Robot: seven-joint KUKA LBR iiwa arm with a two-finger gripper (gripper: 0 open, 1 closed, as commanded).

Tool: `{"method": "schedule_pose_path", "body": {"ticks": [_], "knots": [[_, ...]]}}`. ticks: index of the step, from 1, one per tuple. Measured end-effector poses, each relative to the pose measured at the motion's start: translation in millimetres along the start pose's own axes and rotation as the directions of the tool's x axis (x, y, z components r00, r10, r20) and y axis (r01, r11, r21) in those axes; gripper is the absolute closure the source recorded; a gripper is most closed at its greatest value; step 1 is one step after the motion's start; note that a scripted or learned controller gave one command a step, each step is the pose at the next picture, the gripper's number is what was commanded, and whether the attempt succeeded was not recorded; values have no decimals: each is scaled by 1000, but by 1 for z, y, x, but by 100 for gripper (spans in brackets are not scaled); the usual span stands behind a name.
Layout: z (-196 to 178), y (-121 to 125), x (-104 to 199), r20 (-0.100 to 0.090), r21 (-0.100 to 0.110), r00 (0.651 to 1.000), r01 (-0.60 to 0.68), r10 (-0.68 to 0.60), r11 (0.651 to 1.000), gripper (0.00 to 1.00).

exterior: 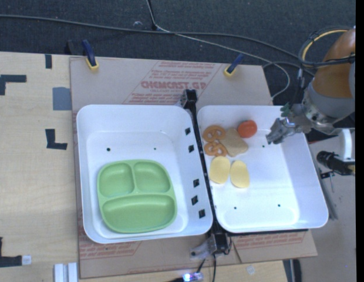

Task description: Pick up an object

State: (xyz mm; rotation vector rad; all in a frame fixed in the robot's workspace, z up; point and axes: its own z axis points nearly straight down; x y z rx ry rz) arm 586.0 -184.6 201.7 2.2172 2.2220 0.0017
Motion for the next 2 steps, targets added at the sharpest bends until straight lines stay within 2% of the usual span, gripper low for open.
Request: {"method": "schedule_pose_path", "body": {"ticks": [2], "knots": [[-94,6,2,1,-2,1000,0,0,1000,100]]}}
